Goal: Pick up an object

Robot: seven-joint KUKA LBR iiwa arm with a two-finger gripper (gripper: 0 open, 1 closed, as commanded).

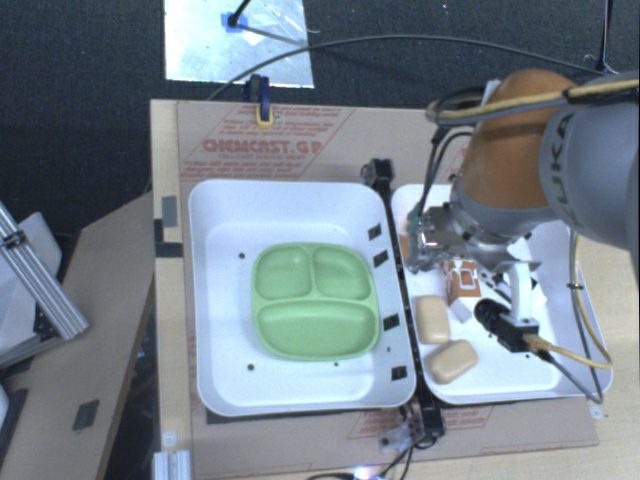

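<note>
The arm comes in from the right, and its orange band and wrist cover most of the right bin (500, 388). My gripper (452, 265) hangs low over that bin's middle, right above a small orange-and-white box (463, 286). A tan rounded block (432, 319) lies just in front of the box. A tan oval piece (452, 360) rests nearer the bin's front wall. Part of another orange thing (405, 245) peeks out by the bin's left wall, mostly hidden by the wrist. Nothing visibly sits between the fingers.
The left bin (225, 228) holds a green divided plate (316, 300) at its centre. Black clips (379, 173) sit along the wall between the two bins. Behind the bins, a blue-and-yellow clamp (261, 99) stands on the cardboard sheet.
</note>
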